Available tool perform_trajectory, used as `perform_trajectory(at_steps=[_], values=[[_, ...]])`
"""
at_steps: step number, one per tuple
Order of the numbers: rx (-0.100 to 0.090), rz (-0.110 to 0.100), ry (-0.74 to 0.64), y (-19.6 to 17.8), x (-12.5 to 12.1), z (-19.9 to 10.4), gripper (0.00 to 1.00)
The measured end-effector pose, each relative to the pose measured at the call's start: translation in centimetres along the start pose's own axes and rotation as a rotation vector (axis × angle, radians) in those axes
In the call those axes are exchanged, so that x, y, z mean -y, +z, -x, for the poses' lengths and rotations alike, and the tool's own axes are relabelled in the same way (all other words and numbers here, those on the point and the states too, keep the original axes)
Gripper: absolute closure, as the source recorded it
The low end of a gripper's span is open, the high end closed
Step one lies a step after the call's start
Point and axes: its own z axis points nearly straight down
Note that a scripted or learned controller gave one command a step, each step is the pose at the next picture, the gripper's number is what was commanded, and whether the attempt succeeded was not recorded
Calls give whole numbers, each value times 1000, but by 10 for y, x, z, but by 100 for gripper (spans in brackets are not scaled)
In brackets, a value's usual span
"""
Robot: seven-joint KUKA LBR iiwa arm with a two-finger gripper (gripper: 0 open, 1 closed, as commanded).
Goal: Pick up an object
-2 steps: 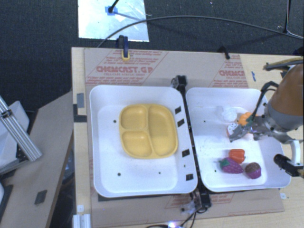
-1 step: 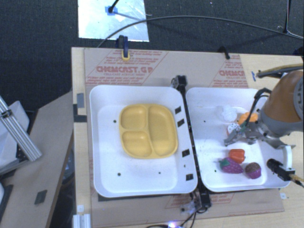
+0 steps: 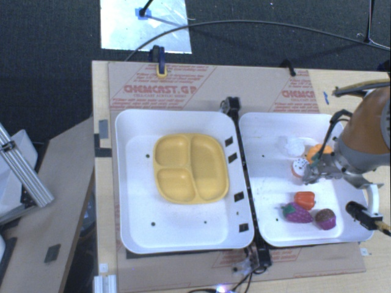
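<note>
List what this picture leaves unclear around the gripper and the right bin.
- Gripper, camera view: too small and blurred to tell its fingers' state.
- Spotted object: partly covered by the gripper; contact unclear.
- Orange object: mostly hidden behind the arm.
- Clear item: pale on the white right bin, shape unreadable.

The arm point(image 3: 366, 133) is cut off by the right edge, so its upper length is out of sight. Its wrist covers the right bin point(image 3: 269, 224) along the far right wall, and part of a small orange thing point(image 3: 317, 152) beside it. The gripper point(image 3: 313, 174) is too small and blurred to read. A pale, clear item point(image 3: 292, 145) near it is too faint to name. The bench point(image 3: 73, 163) runs off the bottom edge.
</note>
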Motion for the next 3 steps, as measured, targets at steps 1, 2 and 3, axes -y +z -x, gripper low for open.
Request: perform_trajectory(at_steps=[1,2,3], values=[[2,4,-3,-64,-5,5,100],[1,4,-4,-118,-7,5,100],[-2,1,-10,-130,-21,-50,100]])
